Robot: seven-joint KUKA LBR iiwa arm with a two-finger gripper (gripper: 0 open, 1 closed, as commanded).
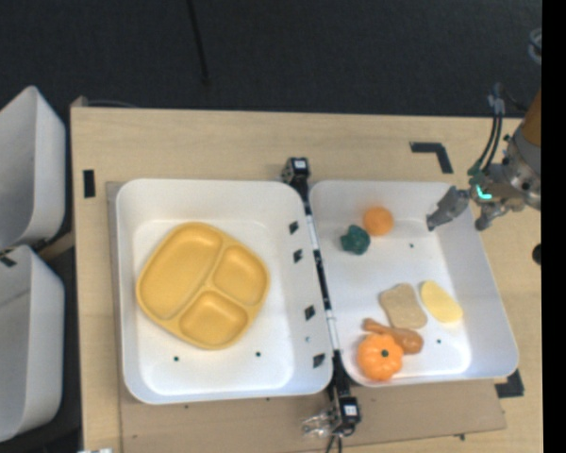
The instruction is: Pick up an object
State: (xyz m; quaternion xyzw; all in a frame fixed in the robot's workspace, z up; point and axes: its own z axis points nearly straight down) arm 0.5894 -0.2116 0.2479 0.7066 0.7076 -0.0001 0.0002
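Gripper (466,209) at right edge of frame, fingers apart, nothing between them | orange ball (378,221) and green object (356,242) lie nearby in right bin (486,281)

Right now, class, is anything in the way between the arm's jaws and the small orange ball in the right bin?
Nothing visible is. The gripper hangs over the right bin's far right edge, and the orange ball lies left of it across bare white floor. The green piece sits beyond the ball, on its far side.
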